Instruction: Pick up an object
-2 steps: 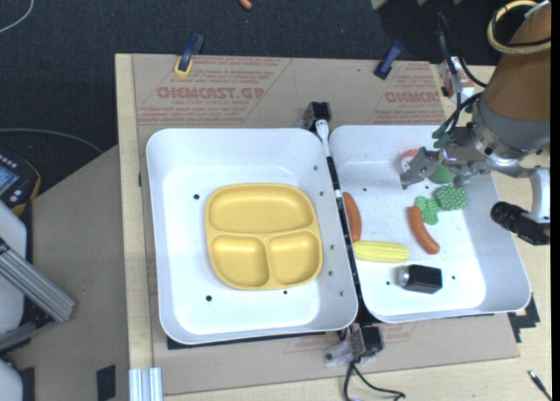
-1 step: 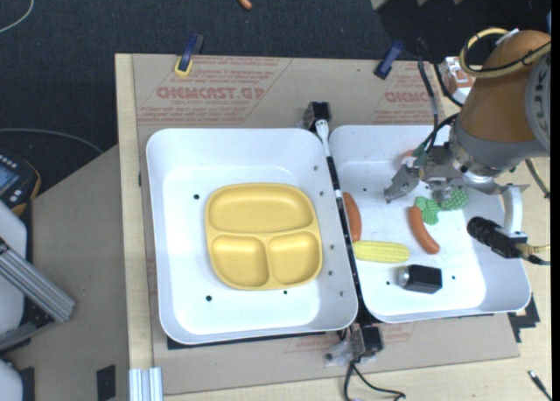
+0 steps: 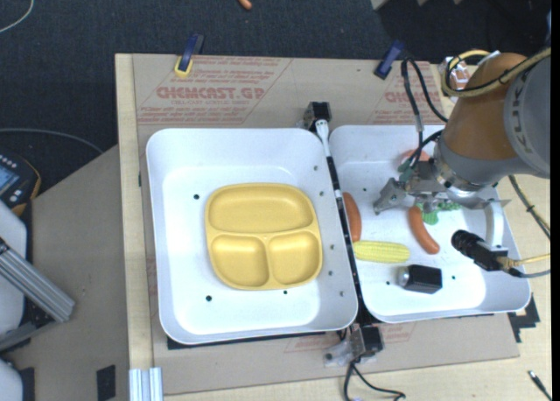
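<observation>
Two white bins sit side by side on the worktop (image 3: 262,93). The left bin (image 3: 166,215) carries a yellow tray (image 3: 262,235), and the right bin (image 3: 376,150) carries the loose items. The claw (image 3: 404,196) is seen low over the middle of the right bin. Whether it is open or closed cannot be told from this angle, and no item is visibly held in it. The nearest candidate is judged to be the orange sausage (image 3: 424,234). It lies flat and slanted on the bin floor just beside the claw, toward the front rim. It lies apart from the corn (image 3: 381,252) to its left and from the black block (image 3: 423,278) nearer the front. A second sausage (image 3: 352,216) lies along the bin's left wall. A small green item (image 3: 435,212) is partly hidden at the near sausage's upper end, and contact between them cannot be determined. Handling (judged): the sausage is taken to be a light toy, smooth and rounded, somewhat stiff and not fragile. It is expected to roll or squirt out if pinched off-centre. Hold is best taken at mid-length, across the short axis, with the claw turned square to the slant. The tapered ends are to be avoided. The wall sausage is rated a poorer pick, as the wall crowds one side.
</observation>
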You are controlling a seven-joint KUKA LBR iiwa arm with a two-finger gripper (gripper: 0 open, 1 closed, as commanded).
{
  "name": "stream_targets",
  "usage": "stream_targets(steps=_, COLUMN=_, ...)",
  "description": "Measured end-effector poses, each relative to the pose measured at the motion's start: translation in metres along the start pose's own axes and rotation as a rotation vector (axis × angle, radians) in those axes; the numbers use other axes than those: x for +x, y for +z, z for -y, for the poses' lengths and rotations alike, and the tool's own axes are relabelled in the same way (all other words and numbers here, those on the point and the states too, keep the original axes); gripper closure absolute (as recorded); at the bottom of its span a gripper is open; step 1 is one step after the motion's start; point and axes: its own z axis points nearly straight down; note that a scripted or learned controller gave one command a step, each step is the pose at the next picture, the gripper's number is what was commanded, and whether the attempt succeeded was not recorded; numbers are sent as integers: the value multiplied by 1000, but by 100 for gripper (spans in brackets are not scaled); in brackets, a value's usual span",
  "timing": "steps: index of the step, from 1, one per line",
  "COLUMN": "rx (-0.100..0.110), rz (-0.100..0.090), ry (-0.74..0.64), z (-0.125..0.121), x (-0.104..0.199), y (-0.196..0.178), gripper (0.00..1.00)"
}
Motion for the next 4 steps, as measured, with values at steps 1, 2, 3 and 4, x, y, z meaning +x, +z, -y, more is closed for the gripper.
stream_targets(steps=1, rx=-11, rz=5, ry=0, z=-2, x=-1, y=33, gripper=0)
stream_targets(steps=2, rx=-17, rz=5, ry=1, z=-4, x=-1, y=20, gripper=100)
stream_targets(steps=3, rx=-12, rz=4, ry=-1, z=-3, x=-2, y=-22, gripper=100)
stream_targets(steps=4, rx=-14, rz=5, ry=0, z=-10, x=-11, y=-74, gripper=100)
